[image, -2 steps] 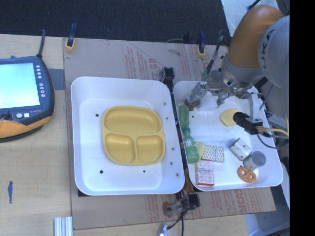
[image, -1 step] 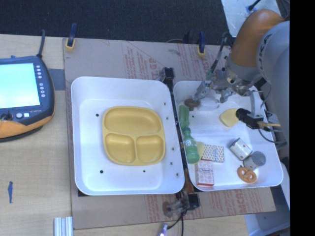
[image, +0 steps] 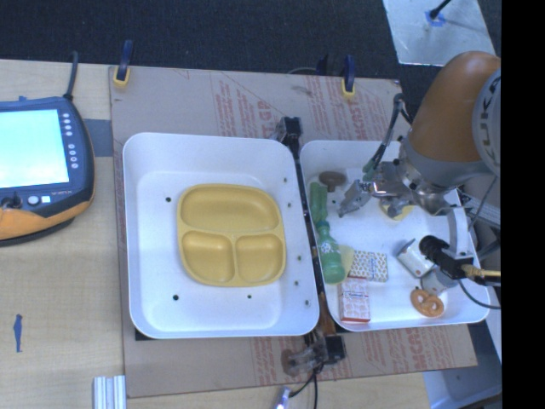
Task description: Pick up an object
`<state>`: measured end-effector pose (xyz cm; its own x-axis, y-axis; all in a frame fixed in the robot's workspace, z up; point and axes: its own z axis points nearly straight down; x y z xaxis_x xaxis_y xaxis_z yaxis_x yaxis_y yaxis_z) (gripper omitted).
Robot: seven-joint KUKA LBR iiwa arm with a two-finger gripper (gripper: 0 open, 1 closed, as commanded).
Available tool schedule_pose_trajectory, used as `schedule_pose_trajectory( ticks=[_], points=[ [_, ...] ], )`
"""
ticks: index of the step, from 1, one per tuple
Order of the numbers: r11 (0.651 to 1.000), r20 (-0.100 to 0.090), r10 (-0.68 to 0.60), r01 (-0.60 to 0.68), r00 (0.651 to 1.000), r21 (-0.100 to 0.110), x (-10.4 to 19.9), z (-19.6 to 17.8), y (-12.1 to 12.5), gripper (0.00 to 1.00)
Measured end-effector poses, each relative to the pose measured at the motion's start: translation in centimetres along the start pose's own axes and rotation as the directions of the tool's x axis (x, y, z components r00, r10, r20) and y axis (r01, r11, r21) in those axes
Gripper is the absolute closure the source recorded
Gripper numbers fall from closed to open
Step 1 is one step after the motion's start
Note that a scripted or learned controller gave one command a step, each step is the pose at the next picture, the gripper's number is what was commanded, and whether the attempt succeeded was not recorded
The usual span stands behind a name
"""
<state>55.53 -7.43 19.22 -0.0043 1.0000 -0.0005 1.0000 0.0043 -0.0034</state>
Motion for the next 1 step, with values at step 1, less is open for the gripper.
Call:
schedule_pose_trajectory(
  ticks=[1],
  points=[
    [1.0,0.0,-0.001,0.001,1.0,0.001,3.08,0.1,-6.73,0.0]
  ],
)
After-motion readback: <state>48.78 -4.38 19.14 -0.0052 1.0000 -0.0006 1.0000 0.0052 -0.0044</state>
